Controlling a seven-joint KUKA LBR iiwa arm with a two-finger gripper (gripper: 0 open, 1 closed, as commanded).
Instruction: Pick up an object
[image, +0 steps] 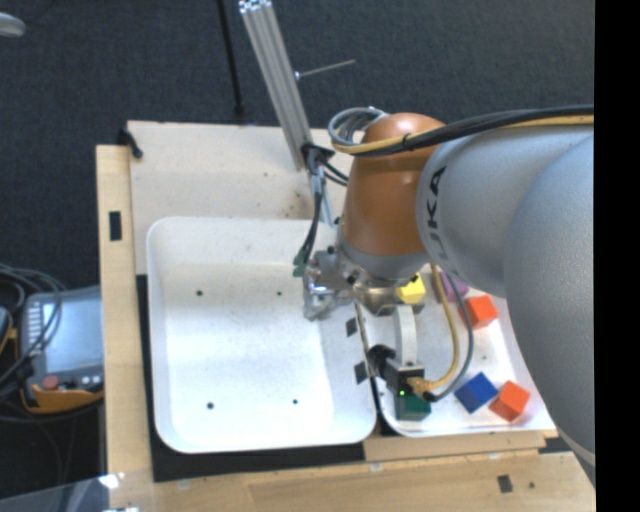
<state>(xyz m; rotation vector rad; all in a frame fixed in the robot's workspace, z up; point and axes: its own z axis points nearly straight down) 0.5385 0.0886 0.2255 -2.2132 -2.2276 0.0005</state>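
Even, soft overhead light; the shallow white plastic bin (200, 340) on the left looks bright, shadows faint, focus slightly soft.

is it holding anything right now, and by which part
Cannot tell: the orange-banded wrist covers whatever is under it, at the left end of the right bin.

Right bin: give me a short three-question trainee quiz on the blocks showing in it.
1. True or false: the small blue block lies in the shallow white right bin.
2. Which thing lies closest to the blue block? A) a small orange block B) a white mug C) a red cup
3. Fill in: ___ orange blocks show in that bin.
Key: 1 true; 2 A; 3 two, the other orange block lying farther up the view.
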